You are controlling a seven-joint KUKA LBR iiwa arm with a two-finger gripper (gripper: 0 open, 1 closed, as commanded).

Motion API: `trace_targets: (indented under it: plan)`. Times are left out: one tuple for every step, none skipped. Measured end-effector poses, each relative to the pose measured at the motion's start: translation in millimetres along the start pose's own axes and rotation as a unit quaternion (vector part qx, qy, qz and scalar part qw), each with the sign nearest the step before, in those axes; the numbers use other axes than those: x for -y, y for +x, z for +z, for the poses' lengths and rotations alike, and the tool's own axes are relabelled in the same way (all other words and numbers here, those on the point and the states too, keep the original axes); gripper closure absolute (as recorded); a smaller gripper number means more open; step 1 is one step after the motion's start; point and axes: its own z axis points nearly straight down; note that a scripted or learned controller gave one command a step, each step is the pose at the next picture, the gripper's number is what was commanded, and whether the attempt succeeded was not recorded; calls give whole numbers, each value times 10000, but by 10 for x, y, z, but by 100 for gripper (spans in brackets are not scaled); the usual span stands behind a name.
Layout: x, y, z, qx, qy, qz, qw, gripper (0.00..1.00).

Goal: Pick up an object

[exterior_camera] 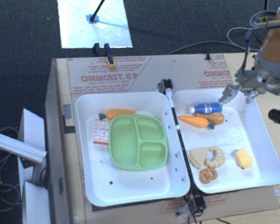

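Grey hand (239, 93) hovers released above our right bin's (264, 138) far edge; nothing grasped yet, blue bottle (206, 108) nearest.

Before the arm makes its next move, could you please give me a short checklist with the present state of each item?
1. Two-finger gripper carries nothing: ok, no object shows between its fingers.
2. Gripper over a bin: ok, it hangs above the far edge of the right white bin.
3. Target close by: ok, the blue and white plastic bottle lies just left of the gripper.
4. Bottle free of neighbours: not ok, the orange toy carrot and a brown toy piece lie against it.
5. Easier picks: ok, the yellow toy corn cob lies alone.
6. Fingers wide enough for the bottle: cannot tell.
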Motion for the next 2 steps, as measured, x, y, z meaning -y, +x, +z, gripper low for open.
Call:
trace_targets:
  plan:
    - [-201,182,1434,6,-79,2,10000,0]
    - [483,499,1583,-4,12,8,10000,0]
